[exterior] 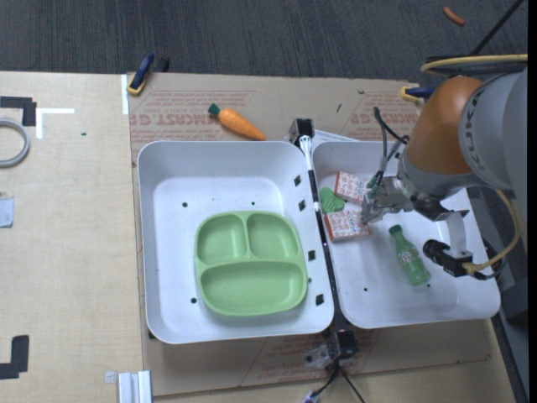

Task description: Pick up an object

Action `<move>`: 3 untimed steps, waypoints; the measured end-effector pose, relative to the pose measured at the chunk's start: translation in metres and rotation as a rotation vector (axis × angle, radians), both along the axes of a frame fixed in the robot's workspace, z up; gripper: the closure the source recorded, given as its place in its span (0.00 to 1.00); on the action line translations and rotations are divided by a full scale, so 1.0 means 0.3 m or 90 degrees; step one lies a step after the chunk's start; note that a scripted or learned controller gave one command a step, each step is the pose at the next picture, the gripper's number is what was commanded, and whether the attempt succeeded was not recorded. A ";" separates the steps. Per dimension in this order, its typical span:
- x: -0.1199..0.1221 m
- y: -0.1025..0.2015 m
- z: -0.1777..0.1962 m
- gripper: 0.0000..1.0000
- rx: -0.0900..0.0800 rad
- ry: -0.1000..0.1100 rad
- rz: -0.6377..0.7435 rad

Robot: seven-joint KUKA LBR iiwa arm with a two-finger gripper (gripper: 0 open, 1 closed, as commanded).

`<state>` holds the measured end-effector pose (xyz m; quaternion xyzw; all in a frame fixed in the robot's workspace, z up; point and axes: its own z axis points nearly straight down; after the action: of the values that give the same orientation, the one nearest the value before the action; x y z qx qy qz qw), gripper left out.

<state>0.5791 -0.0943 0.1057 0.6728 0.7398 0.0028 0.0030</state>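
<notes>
Camera view, nearest first: a green divided plate [250, 264] lies flat in the left bin [168, 309]. In the right bin [436, 305] a green bottle [409, 257] lies on its side, with two small patterned packets [346, 223] beyond. The gripper [375, 206] hangs over those packets, probably lining up a grab; its own bulk hides the fingertips. A toy carrot [238, 122] lies farthest, outside.

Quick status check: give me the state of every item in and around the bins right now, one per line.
Green divided plate: lying flat in the left bin, compartments bare.
Green bottle: lying on its side in the right bin.
Two small red-and-white packets: lying flat beside the gripper.
Gripper: low over the packets, grasp unclear.
Toy carrot: lying on cardboard behind the bins.
</notes>
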 end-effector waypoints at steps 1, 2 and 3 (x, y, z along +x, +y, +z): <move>0.000 0.000 0.000 0.00 0.000 0.000 0.000; 0.171 0.167 0.288 0.00 0.000 0.005 -0.128; 0.065 -0.046 -0.035 0.00 -0.001 0.003 -0.067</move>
<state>0.5987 -0.1080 0.0952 0.7108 0.7034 0.0005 0.0021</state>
